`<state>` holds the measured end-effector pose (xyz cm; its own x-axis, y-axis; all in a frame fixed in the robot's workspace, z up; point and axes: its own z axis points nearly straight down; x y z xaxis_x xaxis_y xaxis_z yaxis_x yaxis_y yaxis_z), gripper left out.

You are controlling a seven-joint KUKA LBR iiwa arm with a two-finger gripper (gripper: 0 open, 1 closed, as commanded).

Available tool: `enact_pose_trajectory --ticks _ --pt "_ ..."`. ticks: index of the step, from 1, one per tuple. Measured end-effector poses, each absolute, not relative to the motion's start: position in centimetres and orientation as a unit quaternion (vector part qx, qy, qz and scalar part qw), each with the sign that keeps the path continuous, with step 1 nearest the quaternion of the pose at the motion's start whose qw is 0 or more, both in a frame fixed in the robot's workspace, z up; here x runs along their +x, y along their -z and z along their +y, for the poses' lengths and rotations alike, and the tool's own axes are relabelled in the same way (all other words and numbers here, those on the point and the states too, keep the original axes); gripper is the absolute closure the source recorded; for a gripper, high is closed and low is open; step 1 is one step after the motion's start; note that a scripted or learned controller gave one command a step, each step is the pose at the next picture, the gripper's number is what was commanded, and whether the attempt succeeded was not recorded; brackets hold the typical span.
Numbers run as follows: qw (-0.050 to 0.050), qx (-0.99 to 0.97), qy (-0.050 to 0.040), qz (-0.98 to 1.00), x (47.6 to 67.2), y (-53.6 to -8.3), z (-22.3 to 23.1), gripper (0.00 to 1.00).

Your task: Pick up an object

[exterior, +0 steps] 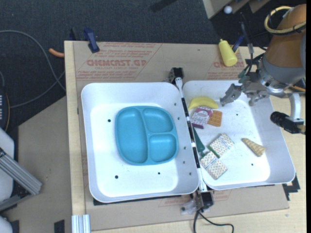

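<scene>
Bench (48,144) of pale board, bearing two shallow white bins side by side. Left bin (97,178): holds a blue divided plate (146,135) with three compartments, lying flat near the bin's middle. Right bin (277,154): holds the small objects, gathered mostly along its left side. Robot arm (286,47), grey with an orange band, reaches in from the right over the far right corner of the right bin. Gripper (244,95) hangs above the far part of the right bin, its two fingers spread apart with nothing between them; the left fingertip (227,98) points toward the banana. Yellow banana (203,102) lies at the far left of the right bin, just beside the dividing wall. A small packet (202,117), dark red and white, touches the banana's near side, and an orange snack piece (215,118) lies against the packet's right edge. Two patterned wrapped blocks lie nearer: one (221,144) towards the bin's middle, the other (215,167) near the front left corner, with a green strip (198,142) along the dividing wall beside them. A tan cone-shaped piece (253,146) lies apart to the right. Outside the bins: a yellow bottle (227,53) on the far board and a blue clamp (91,39) at the far left.
</scene>
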<state>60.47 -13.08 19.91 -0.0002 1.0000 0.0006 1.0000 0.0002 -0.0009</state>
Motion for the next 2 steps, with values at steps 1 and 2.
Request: enact_pose_trajectory --ticks 1,2 --pt "-0.002 -0.707 0.0015 -0.707 61.3 -8.9 -13.2 0.00" --pt "-0.001 -0.707 0.0007 -0.708 65.0 -8.5 -9.9 0.00"
